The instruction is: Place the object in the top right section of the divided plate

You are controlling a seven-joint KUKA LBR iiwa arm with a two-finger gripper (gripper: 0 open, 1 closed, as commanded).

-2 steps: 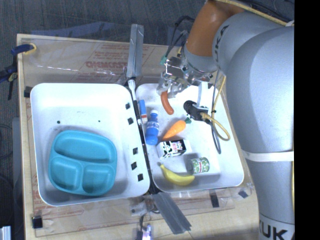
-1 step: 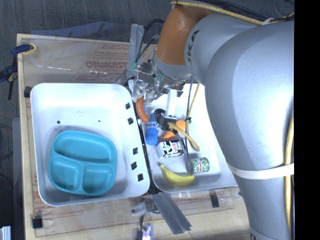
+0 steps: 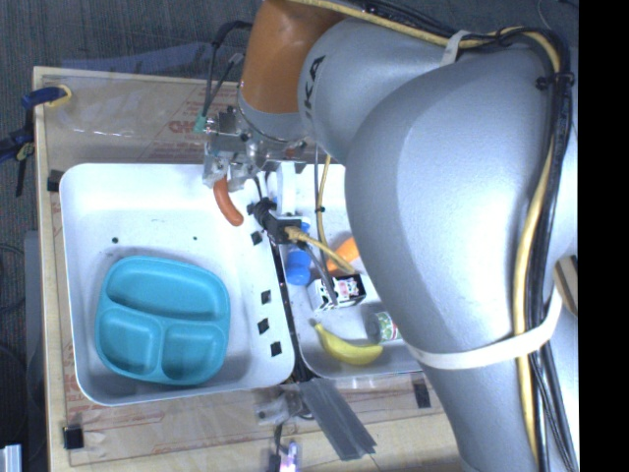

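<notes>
A pincer (image 3: 228, 177) grips a small orange sausage (image 3: 228, 205) that hangs slanted over the left bin's (image 3: 79, 190) far right. The blue divided plate (image 3: 163, 319) lies nearer and left, below it.

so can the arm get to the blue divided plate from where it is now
Probably yes. The blue divided plate lies uncovered in the left bin, with nothing over it, and the tool hangs just above that bin's upper right part, beside an orange sausage-like object.
</notes>
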